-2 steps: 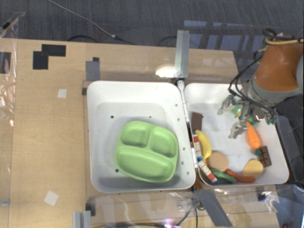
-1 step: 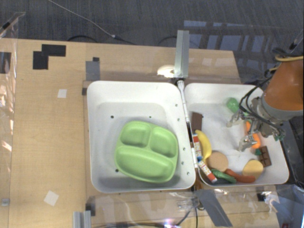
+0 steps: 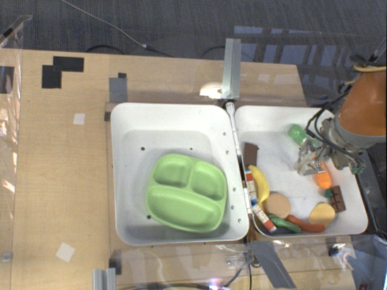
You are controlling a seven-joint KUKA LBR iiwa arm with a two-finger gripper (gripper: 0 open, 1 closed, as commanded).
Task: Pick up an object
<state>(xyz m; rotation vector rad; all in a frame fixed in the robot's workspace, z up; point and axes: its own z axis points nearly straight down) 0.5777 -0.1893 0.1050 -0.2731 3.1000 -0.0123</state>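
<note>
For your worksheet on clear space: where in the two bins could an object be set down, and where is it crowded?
Left bin: bare floor along the far wall and both sides of the green divided plate. Right bin: bare patch at the far left corner, above the banana. Crowded: its near edge of toy food, and under the gripper.

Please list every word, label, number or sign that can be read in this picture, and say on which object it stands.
None can be read.
The narrow red and white packet by the banana may bear print, but it is too small and blurred.
The black squares on the bench bear no text.
</note>
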